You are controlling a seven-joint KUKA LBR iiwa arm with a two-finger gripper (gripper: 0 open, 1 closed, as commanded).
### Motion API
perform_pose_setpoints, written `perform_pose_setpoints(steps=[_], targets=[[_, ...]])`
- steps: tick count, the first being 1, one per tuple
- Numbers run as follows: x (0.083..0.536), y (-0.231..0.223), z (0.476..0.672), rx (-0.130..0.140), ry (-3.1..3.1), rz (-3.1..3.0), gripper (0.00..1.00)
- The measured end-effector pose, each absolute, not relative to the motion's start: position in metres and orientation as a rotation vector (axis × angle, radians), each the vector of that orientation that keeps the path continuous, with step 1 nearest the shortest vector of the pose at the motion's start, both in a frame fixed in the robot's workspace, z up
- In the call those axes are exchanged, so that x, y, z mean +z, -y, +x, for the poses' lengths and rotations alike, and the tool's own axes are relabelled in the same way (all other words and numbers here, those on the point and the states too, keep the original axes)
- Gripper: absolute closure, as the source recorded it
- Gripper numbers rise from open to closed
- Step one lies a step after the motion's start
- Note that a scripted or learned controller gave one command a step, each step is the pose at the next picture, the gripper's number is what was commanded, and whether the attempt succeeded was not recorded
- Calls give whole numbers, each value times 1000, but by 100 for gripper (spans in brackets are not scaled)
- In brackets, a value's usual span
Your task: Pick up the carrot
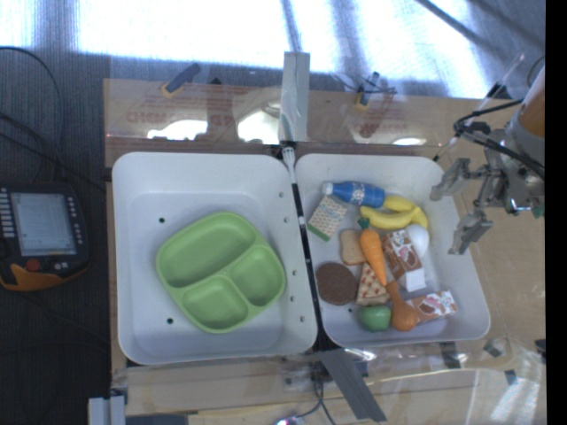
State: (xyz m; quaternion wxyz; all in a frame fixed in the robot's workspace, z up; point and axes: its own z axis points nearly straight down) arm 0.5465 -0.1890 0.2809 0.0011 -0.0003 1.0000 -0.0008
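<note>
so the gripper hangs open and empty over the right bin rim, well apart from the carrot, which lies slanted mid-bin among toast, banana and a snack pack. best to align the fingers across its narrow width and descend straight, avoiding neighbours.

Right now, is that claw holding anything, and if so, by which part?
Nothing is held. The gripper hangs open at the right bin's right edge with nothing between its fingers. The carrot lies in that bin among the other toy food.
</note>
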Motion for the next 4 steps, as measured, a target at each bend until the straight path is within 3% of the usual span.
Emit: perform_pose_setpoints(steps=[1,2,3,4], targets=[[122,134,516,1,-3142,22,0],[92,150,552,-1,-3126,111,0],[105,150,557,-11,-3110,109,100],[104,149,556,-9,-3111,109,0]])
